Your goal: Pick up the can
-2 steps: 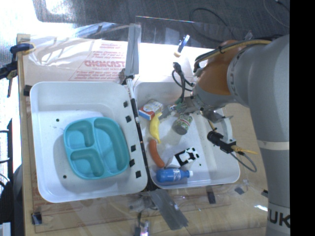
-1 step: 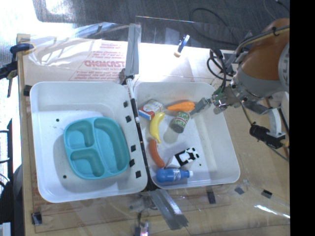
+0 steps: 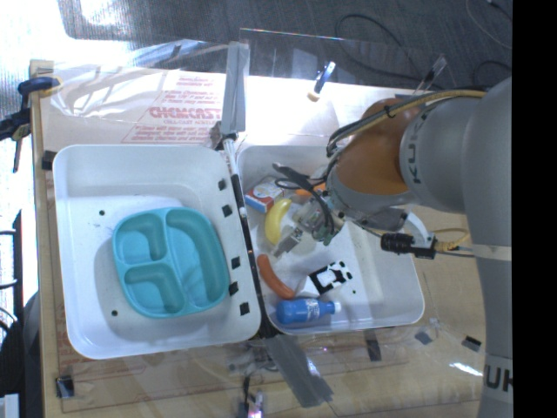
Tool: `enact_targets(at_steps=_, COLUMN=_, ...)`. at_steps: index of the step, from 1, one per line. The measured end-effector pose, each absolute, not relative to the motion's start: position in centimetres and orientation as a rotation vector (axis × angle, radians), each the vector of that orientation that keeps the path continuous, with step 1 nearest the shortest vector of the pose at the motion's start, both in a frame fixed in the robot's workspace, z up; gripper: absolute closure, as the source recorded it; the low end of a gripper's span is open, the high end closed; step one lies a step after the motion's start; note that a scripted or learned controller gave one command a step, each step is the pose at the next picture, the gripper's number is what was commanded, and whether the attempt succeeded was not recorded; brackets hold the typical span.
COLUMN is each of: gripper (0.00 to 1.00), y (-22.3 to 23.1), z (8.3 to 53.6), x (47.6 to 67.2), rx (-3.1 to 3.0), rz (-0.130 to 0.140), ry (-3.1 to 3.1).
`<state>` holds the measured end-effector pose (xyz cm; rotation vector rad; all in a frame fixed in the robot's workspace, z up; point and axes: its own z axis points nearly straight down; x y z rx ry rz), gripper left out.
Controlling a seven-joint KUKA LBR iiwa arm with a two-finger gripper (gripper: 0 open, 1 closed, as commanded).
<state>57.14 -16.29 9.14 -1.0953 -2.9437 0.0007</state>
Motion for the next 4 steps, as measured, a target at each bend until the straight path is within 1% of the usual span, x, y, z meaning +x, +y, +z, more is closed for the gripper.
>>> enact_targets(at_steps=1, gripper=0.00, y=-20.9, z=9.3, x=63.8, rx=-1.178, rz=0.001, ry=-2.914)
enact_targets(at_steps=2, gripper=0.00, y=-21.0, z=9.2, x=56.9, rx=-1.154, rz=0.001, ry=-2.922)
enact_targets(at_steps=3, gripper=1.00, y=-21.0, z=10.3, x=56.9, rx=-1.149, rz=0.001, ry=-2.926)
enact_targets(at_steps=4, gripper=1.00, y=-20.9, z=12.0, x=64.5, rx=-2.138, rz=0.001, ry=-2.302)
